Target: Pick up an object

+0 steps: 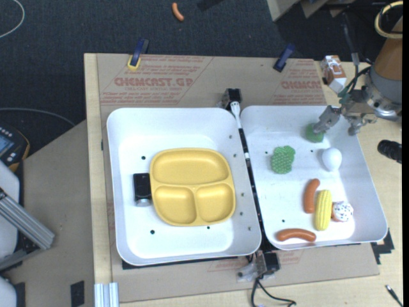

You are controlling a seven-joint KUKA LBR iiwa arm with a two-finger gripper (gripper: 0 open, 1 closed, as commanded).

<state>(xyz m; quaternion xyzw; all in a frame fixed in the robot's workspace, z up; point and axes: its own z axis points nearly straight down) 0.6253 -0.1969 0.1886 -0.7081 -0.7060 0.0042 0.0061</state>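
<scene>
We are seeing the claw point(339, 121) hanging spread at two o'clock over the right bin point(364, 171), one finger touching a small green object point(314, 132), while a yellow tray point(192, 185) is sitting in the left bin point(121, 171) on the cardboard-topped bench point(192, 82) above dark carpet point(64, 18).

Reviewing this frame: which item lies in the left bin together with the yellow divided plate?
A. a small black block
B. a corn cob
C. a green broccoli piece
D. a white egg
A. The small black block sits against the left edge of the yellow divided plate in the left bin; the corn cob, white egg and green broccoli piece all lie in the right bin.
</scene>
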